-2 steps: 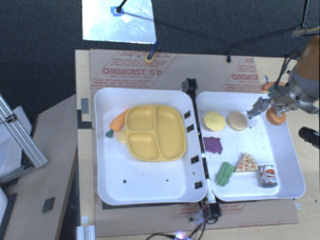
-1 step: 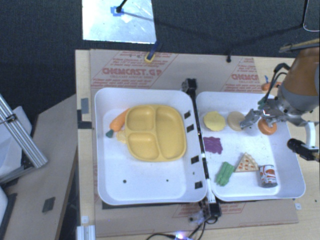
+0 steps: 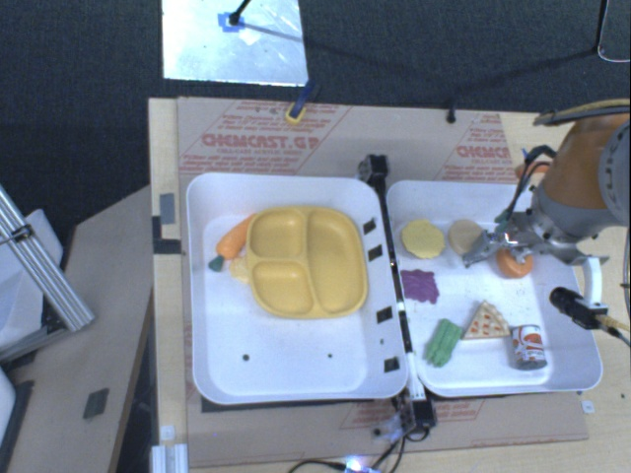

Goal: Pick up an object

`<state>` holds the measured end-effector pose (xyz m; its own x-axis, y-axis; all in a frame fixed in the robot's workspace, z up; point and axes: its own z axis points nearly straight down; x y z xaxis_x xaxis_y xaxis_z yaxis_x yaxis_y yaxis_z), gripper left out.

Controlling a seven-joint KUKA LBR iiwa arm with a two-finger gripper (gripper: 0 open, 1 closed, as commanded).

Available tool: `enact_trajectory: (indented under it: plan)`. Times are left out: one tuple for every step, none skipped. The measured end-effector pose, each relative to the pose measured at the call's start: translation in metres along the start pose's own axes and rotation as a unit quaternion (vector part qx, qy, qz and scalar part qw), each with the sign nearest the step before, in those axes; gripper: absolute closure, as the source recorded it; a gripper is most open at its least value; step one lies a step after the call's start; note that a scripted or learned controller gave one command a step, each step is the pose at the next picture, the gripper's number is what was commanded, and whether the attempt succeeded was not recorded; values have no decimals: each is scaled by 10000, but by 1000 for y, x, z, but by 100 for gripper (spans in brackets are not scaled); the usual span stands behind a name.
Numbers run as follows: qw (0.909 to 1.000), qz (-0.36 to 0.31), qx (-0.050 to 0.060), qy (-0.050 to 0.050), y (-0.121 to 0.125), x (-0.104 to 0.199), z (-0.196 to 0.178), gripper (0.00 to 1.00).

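Note:
My gripper [image 3: 501,244] hangs low over the back of the right bin [image 3: 562,377], reaching in from the right. Directly beside and partly under it lies a small orange object [image 3: 517,263]; I cannot tell whether the two touch. A tan round piece [image 3: 463,235] sits just left of the gripper, with a yellow round piece [image 3: 422,238] further left. Also in this bin are a purple piece [image 3: 419,285], a green piece [image 3: 444,341], a pizza slice [image 3: 485,321] and a small can [image 3: 528,347].
The left bin [image 3: 212,363] holds a yellow divided plate [image 3: 301,261] with a carrot [image 3: 232,237] against its left side. A black clip-lined wall [image 3: 387,264] separates the bins. A black part [image 3: 577,308] sticks out over the right bin's right rim.

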<state>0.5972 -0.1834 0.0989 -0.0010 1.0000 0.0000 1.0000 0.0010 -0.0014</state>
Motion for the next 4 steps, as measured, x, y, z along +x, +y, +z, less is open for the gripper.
enact_trajectory:
  plan:
    - [10000, -6, -29, -2, 2, 1, 12, 0]
    - [10000, -7, -82, -44, 5, -2, -1, 100]
    - [10000, -13, -33, -7, 9, -5, -45, 100]
    - [10000, -16, -40, -10, 15, -9, -91, 100]
